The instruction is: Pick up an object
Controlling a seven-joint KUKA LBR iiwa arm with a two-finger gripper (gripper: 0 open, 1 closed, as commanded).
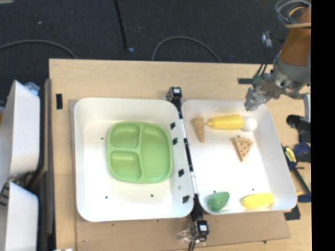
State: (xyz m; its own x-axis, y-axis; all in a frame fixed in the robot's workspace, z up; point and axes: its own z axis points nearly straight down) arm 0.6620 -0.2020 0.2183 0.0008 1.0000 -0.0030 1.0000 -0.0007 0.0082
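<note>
The right bin (272, 192) holds several toy foods. A yellow mustard bottle (226, 122) lies near its far edge, with a white ball (250, 124) touching its right end. Left of the bottle lies a tan cone (199, 128). A pizza slice (242, 148) rests in the middle, and a green leafy piece (218, 201) and a yellow lemon-like piece (257, 201) lie at the near edge. My gripper (252, 101) hangs over the bin's far right corner, just above and right of the white ball, with nothing seen between its fingers.
The left bin (89, 192) holds a green divided plate (140, 151). A black divider with clips (184, 156) runs between the bins. White boxes (21, 140) stand off the bench's left side, and dark tools (298, 156) lie along the right edge.
</note>
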